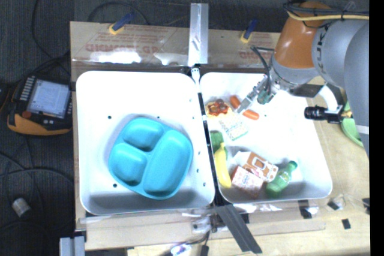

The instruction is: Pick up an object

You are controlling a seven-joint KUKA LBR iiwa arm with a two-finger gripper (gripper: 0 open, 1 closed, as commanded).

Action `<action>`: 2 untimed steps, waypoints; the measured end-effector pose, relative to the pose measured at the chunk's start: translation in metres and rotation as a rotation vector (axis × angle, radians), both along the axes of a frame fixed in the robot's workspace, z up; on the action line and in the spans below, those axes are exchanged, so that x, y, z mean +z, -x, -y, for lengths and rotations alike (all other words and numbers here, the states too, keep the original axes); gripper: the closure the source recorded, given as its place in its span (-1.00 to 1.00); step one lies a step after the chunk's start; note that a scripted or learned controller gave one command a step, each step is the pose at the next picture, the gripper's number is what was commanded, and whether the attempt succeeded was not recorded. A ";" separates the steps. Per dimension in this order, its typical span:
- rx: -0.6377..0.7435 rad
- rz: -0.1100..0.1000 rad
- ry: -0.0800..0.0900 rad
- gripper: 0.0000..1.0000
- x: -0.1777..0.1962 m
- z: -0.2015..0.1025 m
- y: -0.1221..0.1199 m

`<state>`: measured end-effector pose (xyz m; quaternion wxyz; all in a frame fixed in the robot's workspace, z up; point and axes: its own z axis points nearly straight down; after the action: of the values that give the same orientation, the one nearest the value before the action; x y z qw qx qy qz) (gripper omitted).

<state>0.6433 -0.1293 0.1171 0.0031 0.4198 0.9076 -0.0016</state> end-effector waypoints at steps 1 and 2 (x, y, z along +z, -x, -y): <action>-0.249 -0.006 -0.006 1.00 0.065 -0.073 -0.001; -0.350 -0.005 -0.002 1.00 0.181 -0.121 0.003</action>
<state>0.6399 -0.0079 0.2977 0.0003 0.5712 0.8208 -0.0023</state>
